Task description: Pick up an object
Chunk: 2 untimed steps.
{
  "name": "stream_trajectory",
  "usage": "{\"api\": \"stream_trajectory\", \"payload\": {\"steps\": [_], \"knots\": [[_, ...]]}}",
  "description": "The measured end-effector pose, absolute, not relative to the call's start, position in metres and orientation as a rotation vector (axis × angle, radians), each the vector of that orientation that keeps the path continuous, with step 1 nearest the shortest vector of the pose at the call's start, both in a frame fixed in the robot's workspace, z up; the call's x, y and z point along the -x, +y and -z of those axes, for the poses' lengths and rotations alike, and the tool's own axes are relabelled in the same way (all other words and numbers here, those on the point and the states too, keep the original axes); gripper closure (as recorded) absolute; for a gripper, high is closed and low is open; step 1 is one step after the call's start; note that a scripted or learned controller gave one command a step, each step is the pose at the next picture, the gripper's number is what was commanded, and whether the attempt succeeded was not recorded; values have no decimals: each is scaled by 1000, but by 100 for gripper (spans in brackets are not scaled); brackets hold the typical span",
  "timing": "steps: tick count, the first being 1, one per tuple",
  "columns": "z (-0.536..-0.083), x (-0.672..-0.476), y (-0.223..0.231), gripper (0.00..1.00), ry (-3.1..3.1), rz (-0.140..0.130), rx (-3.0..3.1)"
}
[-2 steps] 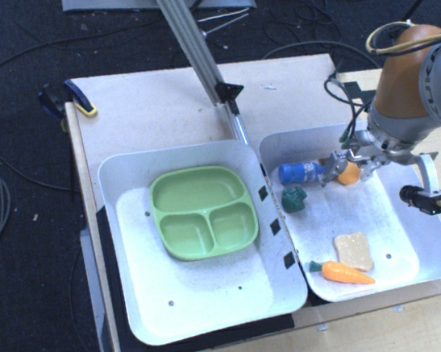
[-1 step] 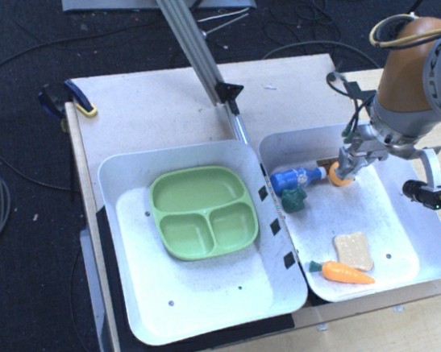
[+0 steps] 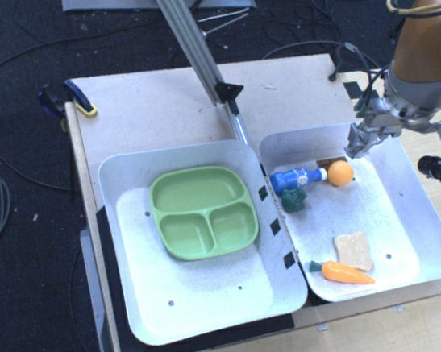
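- two white bins sit side by side on my bench: the left bin (image 3: pixel 141 304) carries a green divided plate (image 3: pixel 205 211), the right bin (image 3: pixel 423 224) carries every loose thing i could pick.
- from the right, my arm (image 3: pixel 423 53) reaches in, and the gripper (image 3: pixel 360 142) hangs over the far edge of the right bin, just beside an orange ball (image 3: pixel 340 173) and a little above it.
- whether the fingers are apart or together i cannot tell; the tip is small and dark against the bin wall, and i see nothing between them.
- the ball lies touching the cap end of a small blue bottle (image 3: pixel 294 178), with a dark green lump (image 3: pixel 293 199) just beside the bottle, all crowded against the wall the bins share.
- well apart, near the front rim, a tan block like a slice of bread (image 3: pixel 354 251) lies next to a toy carrot (image 3: pixel 346 273).
- i judge the ball is the likely target, being nearest the tip; the pick is not yet made.
- my worry: the ball is round and may roll off along the bottle when pinched.
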<state>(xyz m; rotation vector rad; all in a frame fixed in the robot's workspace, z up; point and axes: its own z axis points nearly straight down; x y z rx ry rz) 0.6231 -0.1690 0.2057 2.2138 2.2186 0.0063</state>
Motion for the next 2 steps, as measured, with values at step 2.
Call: {"api": "stream_trajectory", "payload": {"steps": [2], "knots": [[-285, -635, -169, 100, 2222, -3, -2216]]}}
